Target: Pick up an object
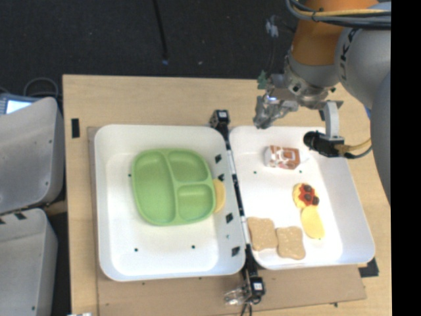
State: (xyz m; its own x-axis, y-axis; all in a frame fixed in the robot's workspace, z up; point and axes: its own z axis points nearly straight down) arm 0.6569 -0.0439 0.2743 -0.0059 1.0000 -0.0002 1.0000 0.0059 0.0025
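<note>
In the camera view, the arm reaches in from the right and its hand [268,116] hangs above the far left corner of the right bin [342,242]. Nothing is seen between its fingers; whether they stand open or closed cannot be told from this slant.

The right bin holds the candidates for picking. A small brown-and-white packet-like item [283,157] lies near the far edge, just in front of and a little to the right of the hand. Nearer the middle of the bin's right side sits a yellow toy food piece with red and dark toppings [306,195], and just beside it, towards the camera, a plain yellow oval piece [313,224]. Two tan toast slices [276,237] lie side by side at the near edge.

The left bin [118,255] carries a green divided tray [172,186], with a pale yellow item [219,195] peeking out at its right side.

Judging by this, the task is at its start: no object is lifted, all rest on the bin floors, and the approach, the descent, the grasp and the lift remain. The packet-like item looks the closest target.
</note>
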